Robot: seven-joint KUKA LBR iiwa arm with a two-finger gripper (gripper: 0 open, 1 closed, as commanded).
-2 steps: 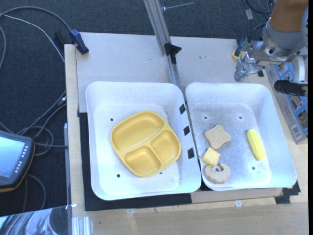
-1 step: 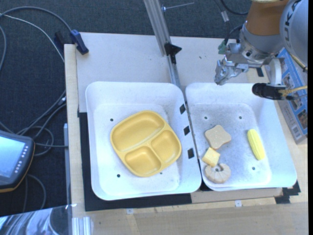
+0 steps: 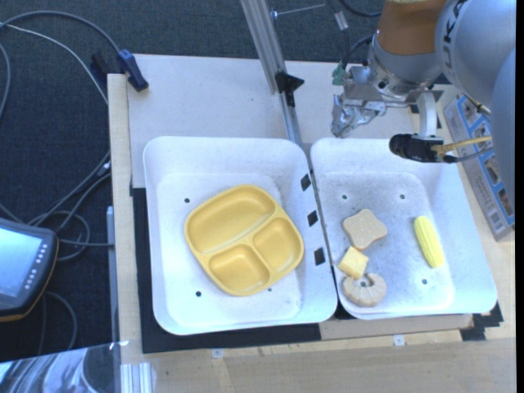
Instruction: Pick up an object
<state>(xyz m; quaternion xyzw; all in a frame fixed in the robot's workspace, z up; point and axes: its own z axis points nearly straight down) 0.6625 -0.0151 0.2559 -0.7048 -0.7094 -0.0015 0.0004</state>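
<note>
Nearest me, front of the right bin (image 3: 458, 219): a round biscuit-like piece (image 3: 364, 290) right at the front wall, a small yellow cube (image 3: 353, 262) touching it just behind, then a tan bread-shaped slice (image 3: 364, 228) a bit further back. Off to the side, well apart from those three, lies a yellow corn cob (image 3: 429, 241). Any of the four would do as the pick obj, I reckon. Left bin (image 3: 164, 170) carries a yellow divided plate (image 3: 243, 238) w/ three compartments, nothing in them as far as I can see.

Further back, the gripper (image 3: 350, 121) hangs over the worktop (image 3: 205, 97) just past the far rim of the right bin, near the seam btwn the bins. Jaws: can't tell from here if they're apart or together, too small & shadowed. Nothing visible btwn them. My read: pick not done, no contact w/ any item; approach, descent, close & lift are all left.

Surface: pale worktop, wooden front edge, a black mat under the bins. A metal pole (image 3: 262, 31) slants up from btwn the bins. A blue clamp (image 3: 131, 68) sits at the far left corner. Beyond that dark carpet w/ loose cables (image 3: 49, 39), and a handheld screen unit (image 3: 20, 264) at the left edge
</note>
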